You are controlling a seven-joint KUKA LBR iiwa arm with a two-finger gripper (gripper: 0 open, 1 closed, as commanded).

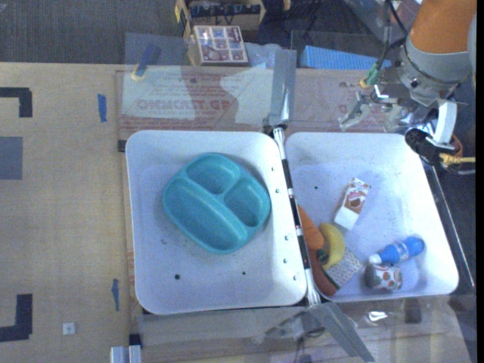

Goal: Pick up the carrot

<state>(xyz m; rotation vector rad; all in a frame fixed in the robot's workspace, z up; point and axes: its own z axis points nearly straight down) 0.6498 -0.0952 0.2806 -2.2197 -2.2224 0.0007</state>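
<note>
The carrot (309, 231) is orange and lies along the left wall of the right bin (423, 165), tip pointing up-left. A yellow banana (333, 245) presses against its right side. My gripper (376, 115) hangs over the bench just beyond the right bin's far rim, well up and to the right of the carrot. Its metal fingers (352, 117) are spread open with nothing between them.
The right bin also holds a small white and brown carton (353, 202), a blue bottle (399, 249), a round patterned can (383, 277), a checkered pad (345, 266) and a reddish item (325, 282). A teal divided plate (217, 201) sits in the left bin (151, 165).
</note>
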